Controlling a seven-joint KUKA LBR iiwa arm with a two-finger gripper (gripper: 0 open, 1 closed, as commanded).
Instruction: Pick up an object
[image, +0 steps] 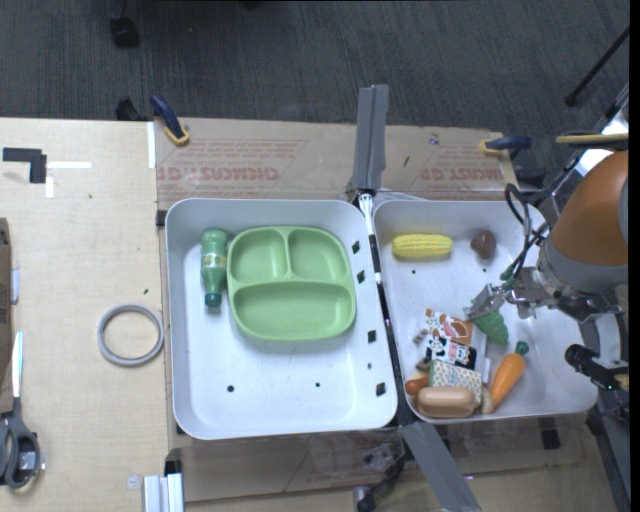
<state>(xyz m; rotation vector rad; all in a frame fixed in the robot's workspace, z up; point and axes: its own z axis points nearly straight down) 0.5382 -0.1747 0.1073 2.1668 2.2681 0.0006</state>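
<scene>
The right bin (440, 215) holds a yellow corn cob (421, 245) and a small brown lump (483, 242) at its far side. Near its front lie a printed carton (447, 345), an orange carrot (506, 378), a hot dog bun (445, 401) and a green leafy piece (491, 325). My gripper (492, 298) reaches in from the right and hangs low over the right bin, just above the green leafy piece. The arm's wrist hides the bin's right wall.
The left bin (270, 395) holds a green divided plate (292, 283) and a green bottle (213, 265) lying along its left side. On the bench to the left lie a grey ring (131, 333) and scissors (18, 440). A metal bar (371, 135) stands between the bins.
</scene>
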